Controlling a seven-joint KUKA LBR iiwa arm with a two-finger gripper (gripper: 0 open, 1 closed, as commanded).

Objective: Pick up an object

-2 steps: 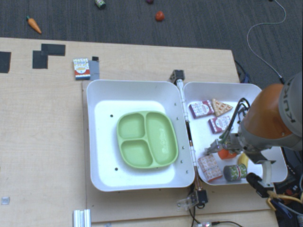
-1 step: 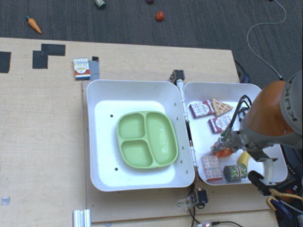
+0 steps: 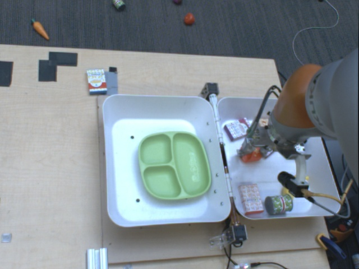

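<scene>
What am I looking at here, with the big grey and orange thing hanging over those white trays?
That is a robot arm, grey with an orange band, reaching in from the right. One fixed camera looks down on the bench at a slant. At the arm's end is a two-finger gripper, low over a small red-orange object in the right white bin; whether it grips it is unclear from here. That bin also has a pink-and-white packet, a speckled snack packet and a small green can on its side. The left white bin holds a pale green divided plastic plate. A small red-and-white carton stands on the wooden bench.
</scene>
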